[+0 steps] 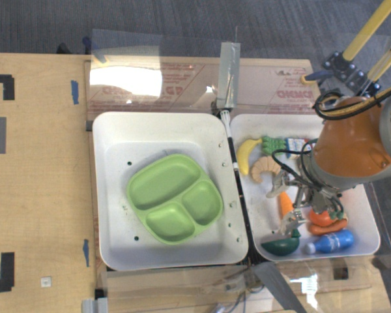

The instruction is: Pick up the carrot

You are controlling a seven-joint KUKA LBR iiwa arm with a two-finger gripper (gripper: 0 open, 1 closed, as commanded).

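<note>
The carrot (285,202) is a short orange piece lying in the right bin (368,207), just below a tan croissant (267,166). My gripper (283,207) reaches in from the right, under the orange wrist band, and sits low over the carrot. It is open: one finger (274,189) stands near the carrot's upper end and the other (291,222) near its lower end. The carrot lies between them on the bin floor and is not lifted.
The right bin also holds a yellow banana (247,152), a green toy (272,144), a red-orange vegetable (326,222), a blue bottle (330,242) and a dark green item (281,245). The left bin (111,175) holds a green divided plate (174,197).
</note>
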